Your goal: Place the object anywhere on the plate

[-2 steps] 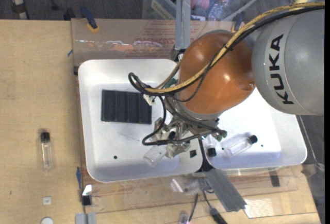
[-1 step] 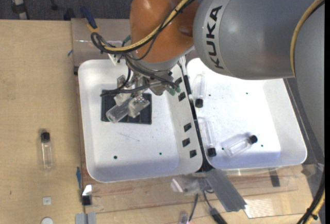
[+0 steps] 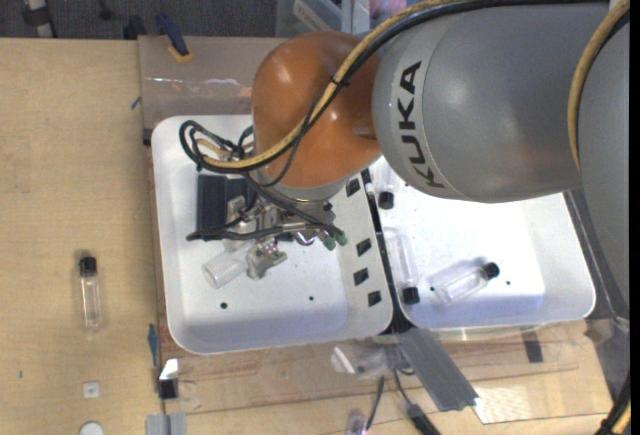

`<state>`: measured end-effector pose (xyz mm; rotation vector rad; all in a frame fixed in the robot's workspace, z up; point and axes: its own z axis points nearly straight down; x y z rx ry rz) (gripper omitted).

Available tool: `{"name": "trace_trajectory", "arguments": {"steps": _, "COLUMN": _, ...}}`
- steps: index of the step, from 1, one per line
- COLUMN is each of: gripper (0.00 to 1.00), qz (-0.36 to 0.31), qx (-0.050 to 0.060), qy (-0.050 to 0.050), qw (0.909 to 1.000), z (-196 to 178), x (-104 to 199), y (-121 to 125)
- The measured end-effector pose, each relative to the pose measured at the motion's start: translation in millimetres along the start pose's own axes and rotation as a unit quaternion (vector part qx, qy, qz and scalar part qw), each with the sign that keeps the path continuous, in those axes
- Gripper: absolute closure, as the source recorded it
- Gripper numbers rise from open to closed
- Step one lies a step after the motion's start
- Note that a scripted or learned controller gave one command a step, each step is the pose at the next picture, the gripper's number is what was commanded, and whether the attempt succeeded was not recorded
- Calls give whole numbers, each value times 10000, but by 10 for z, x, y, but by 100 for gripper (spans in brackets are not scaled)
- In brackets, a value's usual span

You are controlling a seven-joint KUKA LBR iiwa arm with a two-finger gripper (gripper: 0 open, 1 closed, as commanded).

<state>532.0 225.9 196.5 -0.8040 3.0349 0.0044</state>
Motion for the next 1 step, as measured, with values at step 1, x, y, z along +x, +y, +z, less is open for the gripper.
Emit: {"name": "trace_trajectory", "arguments": {"steps": 1, "gripper": 100, "qz": 1138, "qx": 3, "qy": -11, "qw": 9935, "z": 1018, "x": 287, "y": 155}}
